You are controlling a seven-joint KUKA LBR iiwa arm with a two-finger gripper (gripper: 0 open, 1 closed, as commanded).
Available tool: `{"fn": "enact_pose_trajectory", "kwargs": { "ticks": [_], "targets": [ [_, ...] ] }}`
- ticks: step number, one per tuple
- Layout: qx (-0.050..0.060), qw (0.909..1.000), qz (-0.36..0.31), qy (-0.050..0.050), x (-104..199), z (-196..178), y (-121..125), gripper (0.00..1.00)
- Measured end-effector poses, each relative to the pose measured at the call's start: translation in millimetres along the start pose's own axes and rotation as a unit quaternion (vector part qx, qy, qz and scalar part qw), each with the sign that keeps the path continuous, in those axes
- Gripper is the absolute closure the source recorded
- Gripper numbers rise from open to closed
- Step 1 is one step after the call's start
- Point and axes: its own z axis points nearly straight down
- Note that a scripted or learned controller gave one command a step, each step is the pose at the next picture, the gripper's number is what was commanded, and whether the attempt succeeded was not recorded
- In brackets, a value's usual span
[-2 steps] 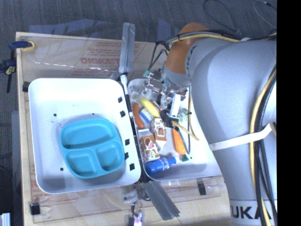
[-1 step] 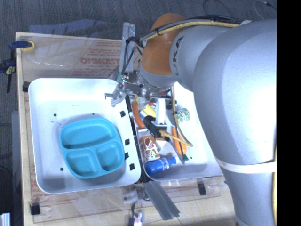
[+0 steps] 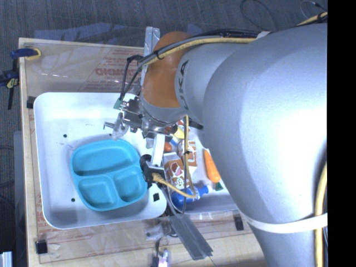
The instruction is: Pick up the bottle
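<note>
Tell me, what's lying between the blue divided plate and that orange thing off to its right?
In the camera view, a bottle with a brown label lies between the blue plate and the orange thing.

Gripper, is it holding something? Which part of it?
It cannot be told. The gripper hangs by the upper edge of the blue divided plate, and nothing clearly shows in it. The bottle lies apart, further right.

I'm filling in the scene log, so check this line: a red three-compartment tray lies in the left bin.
Wrong in one respect: the tray is blue, not red. The camera view shows a blue three-compartment tray lying in the left bin.
</note>
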Motion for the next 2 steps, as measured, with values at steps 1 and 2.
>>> {"fn": "enact_pose_trajectory", "kwargs": {
  "ticks": [1,2],
  "targets": [
    [-0.003,0.9927,0.12,0.001,8,-1,-6,0.0],
    [0.001,0.9813,0.192,0.0,-18,1,-46,0.0]
  ]
}}
